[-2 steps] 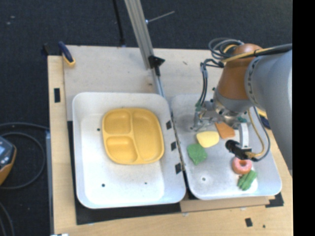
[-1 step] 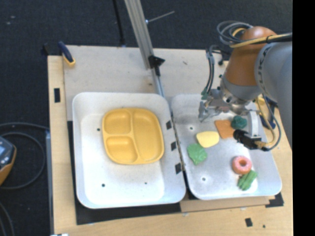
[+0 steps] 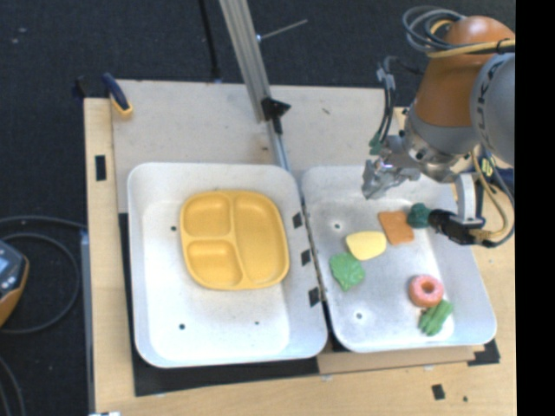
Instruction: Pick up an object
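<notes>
Green comes first at the near edge of the right bin: a small leafy toy lying just beside a pink ring doughnut. Further in sit another green piece and a pale yellow wedge, then an orange slab with a dark green lump close by its far corner. All look like light play food, probably plastic or foam, so weight is no concern; smooth rounded faces may slip, and flat pieces give little height to pinch. The yellow wedge seems the best candidate, taken across its narrow width, since it lies clear of its neighbours. The left bin holds a yellow divided tray.

Beyond these, the gripper hangs over the far part of the right bin with nothing between its jaws; whether they stand apart or together I cannot tell, as they blur into the wrist. Cables hide the arm's right side, and the worktop runs on behind.
</notes>
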Controlling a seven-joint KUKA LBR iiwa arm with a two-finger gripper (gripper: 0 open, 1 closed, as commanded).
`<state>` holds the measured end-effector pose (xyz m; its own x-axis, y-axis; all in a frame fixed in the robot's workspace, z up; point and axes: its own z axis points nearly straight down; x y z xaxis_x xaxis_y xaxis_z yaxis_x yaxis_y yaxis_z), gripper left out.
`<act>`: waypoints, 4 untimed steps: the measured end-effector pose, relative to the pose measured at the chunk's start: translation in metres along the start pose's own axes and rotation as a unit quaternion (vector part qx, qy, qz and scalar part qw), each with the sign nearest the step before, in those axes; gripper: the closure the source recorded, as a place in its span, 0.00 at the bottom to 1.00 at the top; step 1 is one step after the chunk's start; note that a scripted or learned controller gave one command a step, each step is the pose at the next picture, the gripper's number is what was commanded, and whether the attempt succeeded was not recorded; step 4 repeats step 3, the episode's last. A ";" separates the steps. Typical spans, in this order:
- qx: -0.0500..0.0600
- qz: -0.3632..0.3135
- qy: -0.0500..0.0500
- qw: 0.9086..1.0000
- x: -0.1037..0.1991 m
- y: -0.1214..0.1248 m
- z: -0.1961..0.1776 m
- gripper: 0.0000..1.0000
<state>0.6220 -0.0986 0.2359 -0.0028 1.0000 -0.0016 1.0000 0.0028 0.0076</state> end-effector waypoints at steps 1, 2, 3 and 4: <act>0.004 -0.002 0.001 1.000 0.060 -0.002 0.006 1.00; 0.003 -0.002 0.001 1.000 0.117 0.003 0.009 1.00; 0.003 -0.002 0.002 1.000 0.162 0.003 -0.005 1.00; 0.003 -0.002 0.002 1.000 0.162 0.003 -0.005 1.00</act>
